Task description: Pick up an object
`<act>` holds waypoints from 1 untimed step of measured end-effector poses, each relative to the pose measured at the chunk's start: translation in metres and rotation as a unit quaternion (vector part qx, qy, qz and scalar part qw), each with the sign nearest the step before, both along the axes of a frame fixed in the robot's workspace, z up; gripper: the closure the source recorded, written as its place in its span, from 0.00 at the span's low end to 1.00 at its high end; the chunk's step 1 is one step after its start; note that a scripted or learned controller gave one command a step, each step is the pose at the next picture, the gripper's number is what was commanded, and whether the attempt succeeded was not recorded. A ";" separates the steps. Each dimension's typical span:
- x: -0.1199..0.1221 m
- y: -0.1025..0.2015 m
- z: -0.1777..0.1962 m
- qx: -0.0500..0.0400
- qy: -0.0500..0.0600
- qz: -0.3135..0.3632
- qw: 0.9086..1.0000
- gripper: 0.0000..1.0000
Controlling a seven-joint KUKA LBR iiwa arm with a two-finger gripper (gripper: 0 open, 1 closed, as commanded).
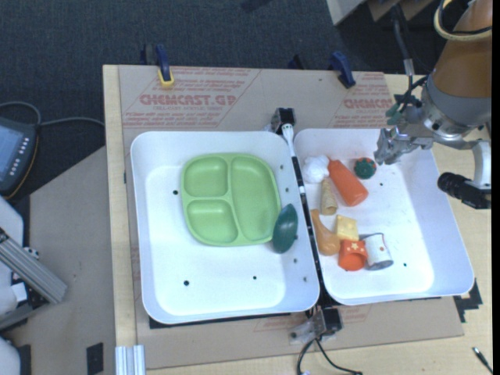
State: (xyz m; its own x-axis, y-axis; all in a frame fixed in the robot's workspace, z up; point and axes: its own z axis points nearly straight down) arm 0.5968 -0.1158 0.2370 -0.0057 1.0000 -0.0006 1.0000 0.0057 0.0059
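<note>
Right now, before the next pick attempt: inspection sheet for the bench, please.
Surface: brown board bearing left bin and right bin.
Job's things: in right bin, orange carrot-like piece, dark green ball, white lump, yellow block, small can, more pieces bunched beside them.
Clutter: green divided plate in left bin, dark green item at its edge.
Grippers: gripper over right bin's far side, beside the ball; fingers unclear.
Cables: wires at near edge.
Surroundings: blue clamps, dark floor.
</note>
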 end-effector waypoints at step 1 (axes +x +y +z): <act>0.037 0.033 -0.016 0.000 0.001 0.000 1.000 1.00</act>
State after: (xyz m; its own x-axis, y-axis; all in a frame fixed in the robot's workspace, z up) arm 0.6339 -0.0827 0.2211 -0.0050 1.0000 -0.0001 1.0000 0.0050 0.0037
